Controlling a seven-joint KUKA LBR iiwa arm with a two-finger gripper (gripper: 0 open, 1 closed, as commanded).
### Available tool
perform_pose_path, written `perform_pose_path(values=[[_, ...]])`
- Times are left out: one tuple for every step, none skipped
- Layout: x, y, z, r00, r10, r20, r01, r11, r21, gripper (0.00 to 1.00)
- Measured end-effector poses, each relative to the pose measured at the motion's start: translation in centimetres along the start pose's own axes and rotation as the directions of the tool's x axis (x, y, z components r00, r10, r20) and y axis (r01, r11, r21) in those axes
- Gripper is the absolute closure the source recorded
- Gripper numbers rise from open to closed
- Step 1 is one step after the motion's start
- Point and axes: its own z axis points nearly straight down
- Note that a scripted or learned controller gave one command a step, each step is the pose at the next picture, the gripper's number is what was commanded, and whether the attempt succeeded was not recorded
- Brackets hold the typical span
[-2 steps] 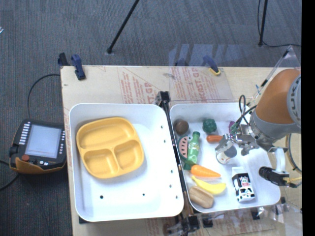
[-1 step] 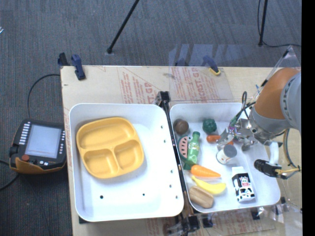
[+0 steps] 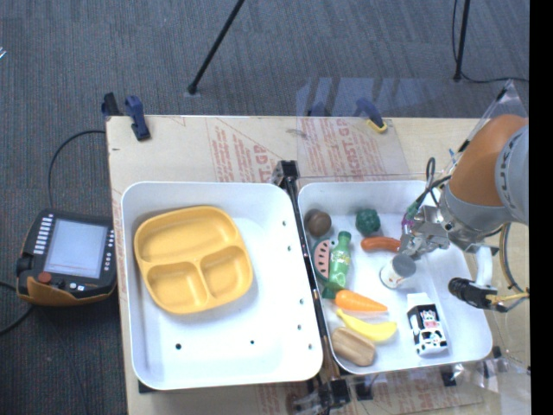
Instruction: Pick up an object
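Bread roll (image 3: 353, 346) front of right bin (image 3: 390, 369); gripper (image 3: 403, 269) maybe over carrot (image 3: 359, 301).

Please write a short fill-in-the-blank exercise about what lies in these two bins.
1. The yellow three-compartment plastic tray lies in the ___ bin.
2. The green plastic bottle lies just above the orange toy ___.
3. The small black-and-white carton lies near the right bin's ___ corner.

Missing words: left; carrot; lower right

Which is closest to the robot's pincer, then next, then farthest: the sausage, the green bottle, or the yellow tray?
From the pincer:
1. Sausage, just beside it in the right bin.
2. Green bottle, farther left, same bin.
3. Yellow tray, far off in the left bin.
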Motion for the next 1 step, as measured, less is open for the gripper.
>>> perform_pose_path(values=[[0.00,-0.01,0.02,1.000,0.000,0.000,0.000,1.000,0.000,0.00]])
